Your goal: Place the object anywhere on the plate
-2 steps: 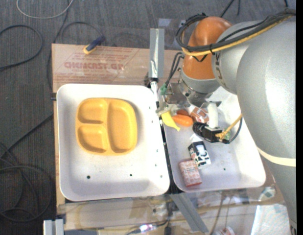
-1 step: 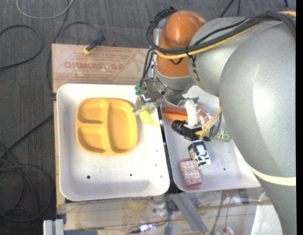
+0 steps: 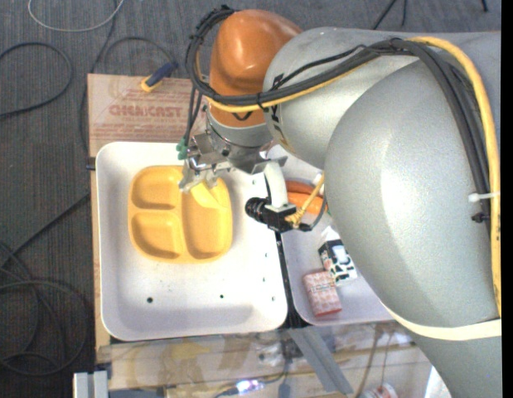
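Note:
A yellow divided plate (image 3: 177,214) with three compartments lies in the left white bin (image 3: 190,305), toward its upper left. My gripper (image 3: 200,175) hangs over the plate's upper right part, at the top of the large right compartment. The wrist and the big grey arm hide what lies right under it. I see nothing that I can make out in its grasp. In the right bin (image 3: 355,309) lie an orange object (image 3: 302,191), a small black and white item (image 3: 340,261) and a pink-red box (image 3: 323,293).
The arm covers most of the right bin and the right half of the view. A brown cardboard sheet (image 3: 136,114) lies behind the left bin. Cables run over the dark floor at the left.

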`<action>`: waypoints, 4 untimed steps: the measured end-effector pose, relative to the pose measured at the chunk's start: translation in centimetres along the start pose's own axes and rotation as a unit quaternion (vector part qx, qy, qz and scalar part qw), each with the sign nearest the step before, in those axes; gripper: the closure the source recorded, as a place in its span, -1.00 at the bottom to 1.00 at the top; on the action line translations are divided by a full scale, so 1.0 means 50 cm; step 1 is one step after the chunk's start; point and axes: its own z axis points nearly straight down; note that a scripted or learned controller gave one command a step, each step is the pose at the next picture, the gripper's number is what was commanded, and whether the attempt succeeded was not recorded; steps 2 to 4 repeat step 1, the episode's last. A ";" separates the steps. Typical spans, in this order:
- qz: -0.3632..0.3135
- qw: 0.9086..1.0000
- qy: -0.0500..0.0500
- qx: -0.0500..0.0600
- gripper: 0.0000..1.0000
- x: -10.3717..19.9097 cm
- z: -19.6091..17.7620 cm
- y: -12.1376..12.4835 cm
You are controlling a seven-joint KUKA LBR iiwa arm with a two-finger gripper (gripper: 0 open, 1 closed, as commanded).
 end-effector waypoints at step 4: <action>0.000 1.000 0.000 0.000 -1.00 -0.001 0.000 0.000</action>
